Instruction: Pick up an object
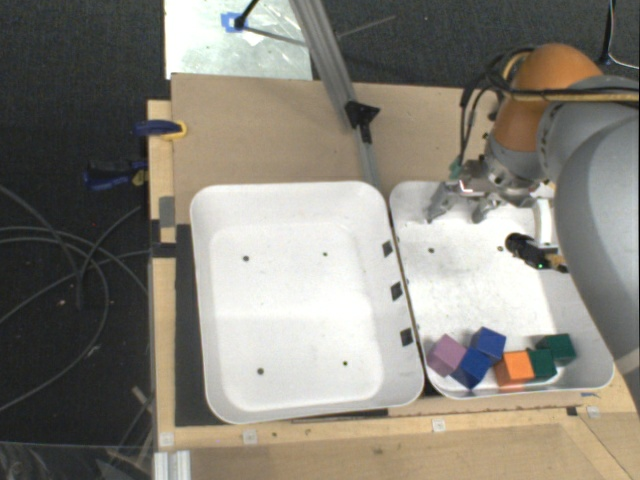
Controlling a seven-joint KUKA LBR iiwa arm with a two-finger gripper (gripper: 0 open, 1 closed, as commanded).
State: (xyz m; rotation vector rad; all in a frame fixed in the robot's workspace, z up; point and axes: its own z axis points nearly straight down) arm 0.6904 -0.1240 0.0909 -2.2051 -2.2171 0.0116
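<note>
Over the far end of the right bin [420, 208] I see my gripper [462, 204] with jaws apart and nothing between them, so I'd bring it to the near corner's block cluster and centre on the purple block [447, 352], clear of the blue block [482, 354].

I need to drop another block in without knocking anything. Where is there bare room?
Left bin: bare floor wall to wall. Right bin: free between the gripper and the blocks. Crowded along its near edge: purple block, blue blocks, orange block, green blocks.
</note>
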